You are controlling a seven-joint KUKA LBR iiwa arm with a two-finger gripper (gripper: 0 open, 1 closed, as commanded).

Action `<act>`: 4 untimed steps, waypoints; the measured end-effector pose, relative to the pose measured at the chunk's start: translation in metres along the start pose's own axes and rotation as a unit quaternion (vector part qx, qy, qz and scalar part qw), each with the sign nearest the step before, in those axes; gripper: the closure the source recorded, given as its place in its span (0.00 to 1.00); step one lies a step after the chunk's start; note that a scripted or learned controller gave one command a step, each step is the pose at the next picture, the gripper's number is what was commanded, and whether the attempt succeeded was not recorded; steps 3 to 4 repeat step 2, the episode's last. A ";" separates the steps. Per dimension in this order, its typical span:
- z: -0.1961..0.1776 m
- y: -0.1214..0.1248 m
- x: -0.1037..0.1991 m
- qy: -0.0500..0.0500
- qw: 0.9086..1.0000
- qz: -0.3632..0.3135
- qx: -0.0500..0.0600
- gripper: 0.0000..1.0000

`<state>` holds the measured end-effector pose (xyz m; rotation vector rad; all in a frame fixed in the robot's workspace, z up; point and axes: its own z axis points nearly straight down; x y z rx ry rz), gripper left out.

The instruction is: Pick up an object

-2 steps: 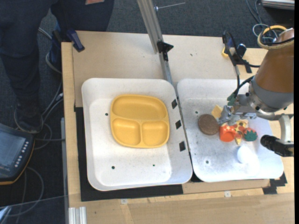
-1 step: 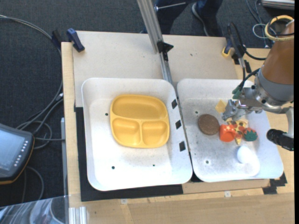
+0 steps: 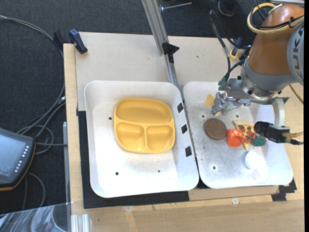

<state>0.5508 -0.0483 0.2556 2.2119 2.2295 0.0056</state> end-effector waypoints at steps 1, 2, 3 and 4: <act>0.015 0.034 0.048 0.000 1.000 0.001 0.000 1.00; 0.027 0.056 0.096 0.000 1.000 0.001 0.000 1.00; 0.027 0.056 0.096 0.000 1.000 0.001 0.000 1.00; 0.027 0.056 0.096 0.000 1.000 0.001 0.000 1.00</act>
